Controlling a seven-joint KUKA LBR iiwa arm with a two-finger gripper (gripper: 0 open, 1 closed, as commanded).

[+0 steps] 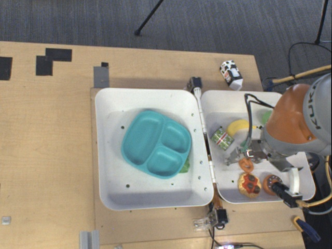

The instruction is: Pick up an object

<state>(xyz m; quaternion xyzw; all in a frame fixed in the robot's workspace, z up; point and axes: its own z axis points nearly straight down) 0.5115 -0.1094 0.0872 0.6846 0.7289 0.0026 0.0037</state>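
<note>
Teal divided plate (pixel 156 143) in white bin (pixel 111 191); yellow lemon (pixel 238 127); black-and-white spotted carton (pixel 231 74).

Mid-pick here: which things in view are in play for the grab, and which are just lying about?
In play, right bin:
- hand
- green-striped can
- yellow object
- small orange piece
- two red-orange items at the near edge

Lying about:
- teal divided tray, left bin
- black-and-white carton on the bench, beyond the bins

The arm (pixel 295 121) covers much of the right bin (pixel 220 188) behind the gripper (pixel 239 155), hides part of a green object (pixel 265 117) there, and is cut off by the frame's right edge.
</note>
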